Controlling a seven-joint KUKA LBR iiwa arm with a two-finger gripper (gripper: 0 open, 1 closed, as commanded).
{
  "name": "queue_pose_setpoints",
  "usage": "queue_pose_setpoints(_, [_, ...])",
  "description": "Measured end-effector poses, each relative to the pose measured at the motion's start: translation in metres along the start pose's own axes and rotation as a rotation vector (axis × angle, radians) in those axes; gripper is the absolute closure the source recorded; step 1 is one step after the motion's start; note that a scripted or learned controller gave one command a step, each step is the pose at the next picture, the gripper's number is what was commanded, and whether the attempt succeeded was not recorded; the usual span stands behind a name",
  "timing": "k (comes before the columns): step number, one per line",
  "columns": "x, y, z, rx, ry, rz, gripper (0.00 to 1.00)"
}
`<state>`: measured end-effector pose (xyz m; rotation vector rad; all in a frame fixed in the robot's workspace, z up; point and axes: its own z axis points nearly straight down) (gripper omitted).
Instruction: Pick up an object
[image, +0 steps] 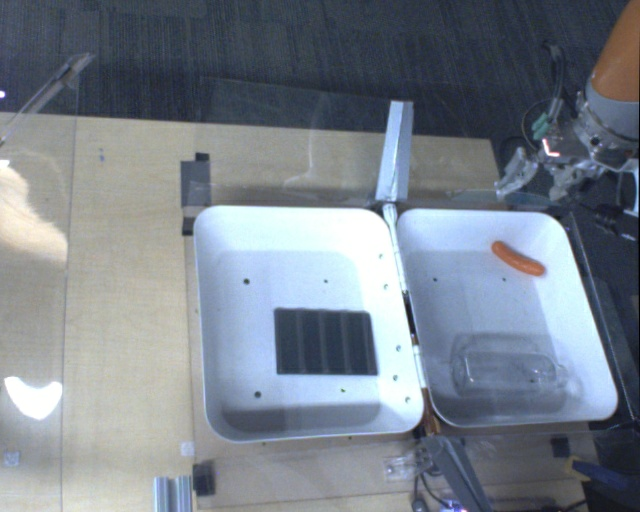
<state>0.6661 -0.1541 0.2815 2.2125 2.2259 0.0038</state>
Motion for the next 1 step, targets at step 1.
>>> queue_pose_setpoints(1, [0.0129,0.0037,0.0182,0.0,0.0,0.133,0.0])
